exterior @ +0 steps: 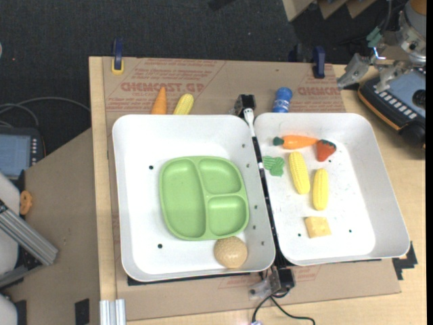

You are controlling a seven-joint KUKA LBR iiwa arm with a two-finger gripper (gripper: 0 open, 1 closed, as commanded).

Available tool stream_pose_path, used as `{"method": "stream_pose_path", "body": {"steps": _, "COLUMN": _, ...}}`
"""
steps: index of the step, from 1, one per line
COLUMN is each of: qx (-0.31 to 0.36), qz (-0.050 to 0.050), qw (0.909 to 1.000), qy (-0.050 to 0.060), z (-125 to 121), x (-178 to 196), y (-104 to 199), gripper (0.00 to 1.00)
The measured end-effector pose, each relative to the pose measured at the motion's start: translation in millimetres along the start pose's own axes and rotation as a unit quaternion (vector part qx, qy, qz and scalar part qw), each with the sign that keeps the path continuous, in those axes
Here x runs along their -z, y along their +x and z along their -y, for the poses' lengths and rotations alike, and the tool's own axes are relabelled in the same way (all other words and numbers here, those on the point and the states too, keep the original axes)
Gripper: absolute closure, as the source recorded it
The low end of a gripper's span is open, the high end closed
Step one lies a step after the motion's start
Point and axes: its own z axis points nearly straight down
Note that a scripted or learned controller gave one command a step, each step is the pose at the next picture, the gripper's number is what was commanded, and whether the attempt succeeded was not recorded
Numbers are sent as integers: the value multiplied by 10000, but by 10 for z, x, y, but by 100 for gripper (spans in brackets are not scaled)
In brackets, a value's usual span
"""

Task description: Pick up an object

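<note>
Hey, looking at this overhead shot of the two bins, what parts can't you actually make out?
- Gripper: at the camera view's top right corner, small and tangled with clutter, so the finger state is unreadable.
- Arm: cut off by the top right edge.
- Orange item and yellow item behind the left bin: lower ends hidden by its rim.
- Blue bottle: label too small to read.
- Green piece: too small to identify.

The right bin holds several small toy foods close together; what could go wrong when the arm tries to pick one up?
1. The two corn cobs lie almost side by side, so the jaws may catch or push both.
2. The carrot and strawberry nearly touch near the far wall of the right bin; a grasp there may knock one away.
3. The green piece sits at the bin's edge, hard to reach.
</note>
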Motion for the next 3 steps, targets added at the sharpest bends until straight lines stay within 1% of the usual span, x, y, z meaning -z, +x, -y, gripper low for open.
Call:
{"method": "stream_pose_path", "body": {"steps": 1, "qx": -12, "qz": -11, "qw": 10000, "qy": 80, "z": 25, "x": 72, "y": -680, "gripper": 0}}
{"method": "stream_pose_path", "body": {"steps": 2, "qx": 59, "qz": -68, "qw": 9999, "qy": 139, "z": 31, "x": -385, "y": 367, "gripper": 0}}
{"method": "stream_pose_path", "body": {"steps": 3, "qx": -23, "qz": -7, "qw": 10000, "qy": 95, "z": 44, "x": -347, "y": -697, "gripper": 0}}
